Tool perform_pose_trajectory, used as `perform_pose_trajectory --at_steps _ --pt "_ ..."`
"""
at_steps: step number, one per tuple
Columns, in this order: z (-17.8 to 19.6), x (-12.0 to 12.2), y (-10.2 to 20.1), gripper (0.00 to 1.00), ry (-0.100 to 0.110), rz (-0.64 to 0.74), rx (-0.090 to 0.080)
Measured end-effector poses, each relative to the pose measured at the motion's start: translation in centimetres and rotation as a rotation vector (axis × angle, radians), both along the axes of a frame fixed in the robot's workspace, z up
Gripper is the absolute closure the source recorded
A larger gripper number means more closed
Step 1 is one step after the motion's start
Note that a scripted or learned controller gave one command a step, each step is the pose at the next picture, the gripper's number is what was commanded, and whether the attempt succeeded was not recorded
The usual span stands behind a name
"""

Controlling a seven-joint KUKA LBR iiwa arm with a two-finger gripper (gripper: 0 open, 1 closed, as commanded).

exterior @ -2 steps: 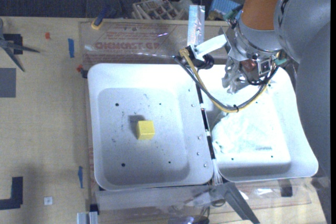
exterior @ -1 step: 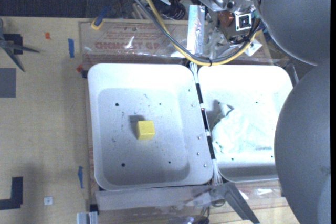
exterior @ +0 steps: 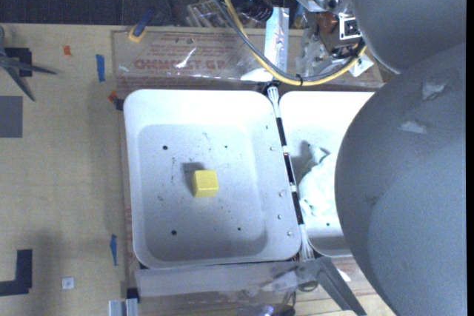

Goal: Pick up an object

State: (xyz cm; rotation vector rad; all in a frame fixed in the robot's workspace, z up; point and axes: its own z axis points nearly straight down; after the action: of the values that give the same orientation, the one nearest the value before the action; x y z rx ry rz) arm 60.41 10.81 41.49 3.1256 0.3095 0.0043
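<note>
Yellow cube [exterior: 205, 183], small, plastic-looking: lies alone near the middle of the left shallow white bin [exterior: 148, 115], resting flat on the floor, well apart from every wall.

Gripper [exterior: 320, 33]: I see it high in the frame beyond the bins' far edge, among yellow cables [exterior: 244, 33]; I cannot tell how it is set. Nothing is carried there that I can make out.

Arm [exterior: 404, 174]: grey, bulky, covering much of the right white bin [exterior: 318, 111].

Step in hand, as I judge it: approach not yet begun; the cube is untouched.

Next move, in my estimate: bring the gripper across over the left bin, centre it above the cube, descend squarely.

Right bin contents: a pale crumpled item [exterior: 317, 185], white, cloth or plastic, partly hidden by the arm; kind uncertain.
</note>
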Motion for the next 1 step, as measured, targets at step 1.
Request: perform_pose_trajectory --at_steps 1 --pt "-2.93 -4.90 -4.16 1.00 0.009 0.457 0.001"
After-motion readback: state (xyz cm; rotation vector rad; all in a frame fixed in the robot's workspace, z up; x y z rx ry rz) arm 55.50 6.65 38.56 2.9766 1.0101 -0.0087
